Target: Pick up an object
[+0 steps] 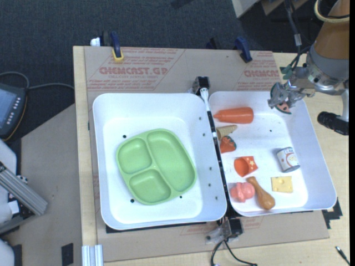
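Nearest the lens, drumstick [260, 192] and pink toy [242, 191] look light, rigid plastic — slick; best taken across the narrow shaft. Gripper [281, 100] hangs over the right bin [319, 165] corner; its opening cannot be told.

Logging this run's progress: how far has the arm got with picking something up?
Done: nothing looks lifted; the carrot, can, cheese wedge and drumstick all lie in the right bin, and the green divided plate sits in the left bin. In hand: the pincer hangs over the right bin's far corner; whether it grips anything is unclear. Left: descend, grasp, lift.
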Robot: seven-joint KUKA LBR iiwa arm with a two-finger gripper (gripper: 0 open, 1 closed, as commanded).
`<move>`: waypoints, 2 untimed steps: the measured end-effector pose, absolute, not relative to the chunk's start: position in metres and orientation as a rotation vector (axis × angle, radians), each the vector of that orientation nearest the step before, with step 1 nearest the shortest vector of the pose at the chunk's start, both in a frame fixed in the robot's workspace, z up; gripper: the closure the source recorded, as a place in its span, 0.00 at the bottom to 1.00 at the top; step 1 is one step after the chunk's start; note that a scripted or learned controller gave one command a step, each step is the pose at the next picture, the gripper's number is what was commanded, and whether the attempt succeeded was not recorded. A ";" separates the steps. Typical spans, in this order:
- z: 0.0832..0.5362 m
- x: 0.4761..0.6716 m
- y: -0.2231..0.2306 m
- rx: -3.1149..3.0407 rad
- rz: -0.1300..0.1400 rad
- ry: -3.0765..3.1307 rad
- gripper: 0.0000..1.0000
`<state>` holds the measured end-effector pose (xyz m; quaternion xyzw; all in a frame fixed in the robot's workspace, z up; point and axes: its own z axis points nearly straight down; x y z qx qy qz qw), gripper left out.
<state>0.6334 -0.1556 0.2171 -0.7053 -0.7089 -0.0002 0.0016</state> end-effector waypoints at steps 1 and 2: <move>0.215 0.646 -0.104 -2.215 -0.001 -2.226 1.00; 0.208 0.643 -0.049 -2.212 -0.001 -2.225 1.00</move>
